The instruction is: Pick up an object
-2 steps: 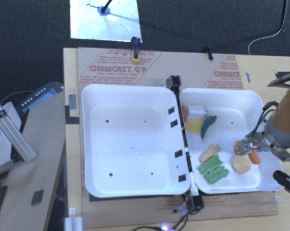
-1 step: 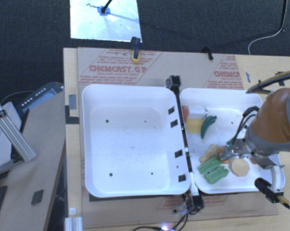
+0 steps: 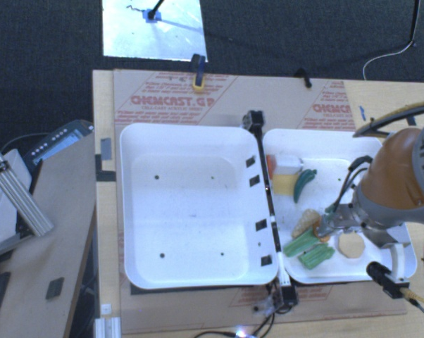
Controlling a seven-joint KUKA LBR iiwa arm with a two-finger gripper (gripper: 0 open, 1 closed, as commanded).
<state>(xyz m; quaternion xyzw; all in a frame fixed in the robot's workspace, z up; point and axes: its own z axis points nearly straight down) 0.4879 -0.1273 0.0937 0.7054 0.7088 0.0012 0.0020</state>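
Note:
The right bin (image 3: 339, 157) holds several small objects. A white block (image 3: 288, 164) and a yellow piece (image 3: 284, 182) lie at its far left, with a dark green curved piece (image 3: 305, 180) beside them. A tan lump (image 3: 307, 221) lies lower down, with two green pieces (image 3: 309, 248) and a pale round disc (image 3: 351, 246) near the front wall. My gripper (image 3: 330, 225) reaches in from the right and hangs low just right of the tan lump, above the green pieces. The orange band (image 3: 398, 171) sits above the wrist.
The left bin (image 3: 191, 203) lies beside the right one, with black clips (image 3: 258, 182) along the shared wall. A grey panel (image 3: 152, 20) lies beyond the bench. A black cable (image 3: 398, 44) runs at the far right.

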